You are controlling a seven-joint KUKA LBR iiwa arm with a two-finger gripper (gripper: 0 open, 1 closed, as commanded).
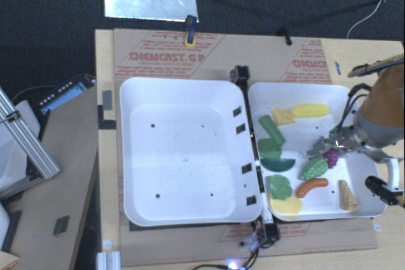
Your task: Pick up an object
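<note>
Arm (383,107) came in from the right edge, orange band showing above the grey wrist (373,133). Wrist was angled down and to the left. Gripper (324,147) sat low at the end of it, pointing left; finger state was not readable from this view.

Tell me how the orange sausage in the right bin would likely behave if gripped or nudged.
The orange sausage looks like smooth moulded toy plastic, so probably stiff, light, somewhat slippery. Its rounded, elongated shape suggests it may roll or pivot when pushed. It lies close to a green leafy piece and a yellow piece, so nudges could shift those too.
</note>
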